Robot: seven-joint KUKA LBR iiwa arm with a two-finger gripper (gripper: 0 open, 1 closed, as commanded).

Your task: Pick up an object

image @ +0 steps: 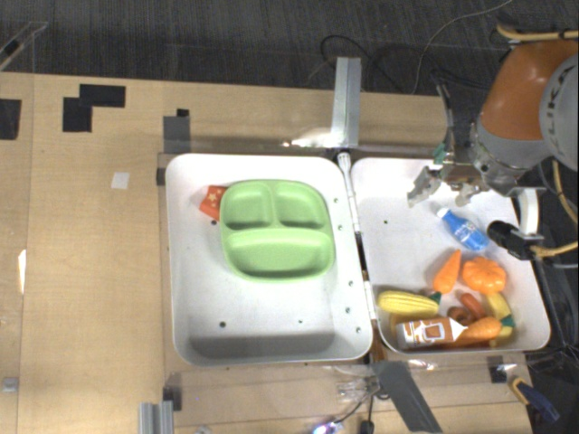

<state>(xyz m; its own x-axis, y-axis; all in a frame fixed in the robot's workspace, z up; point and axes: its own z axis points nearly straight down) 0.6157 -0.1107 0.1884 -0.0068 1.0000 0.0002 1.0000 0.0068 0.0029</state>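
While its end effector (441, 184) hangs open and empty near the right white bin's (398, 242) far edge, the arm must descend on the small blue plastic bottle (462, 229) just beside it.

A wooden bench (81, 242) is seen bearing two shallow white bins side by side, the left bin (194, 315) and the right bin (389, 206), with a metal post (347, 102) set upright behind the seam between them. Black patches (90, 105) are marked on the bench's far left (their purpose cannot be told). Dark carpet (226, 16) is laid beyond the bench, crossed by thin cables (470, 12).
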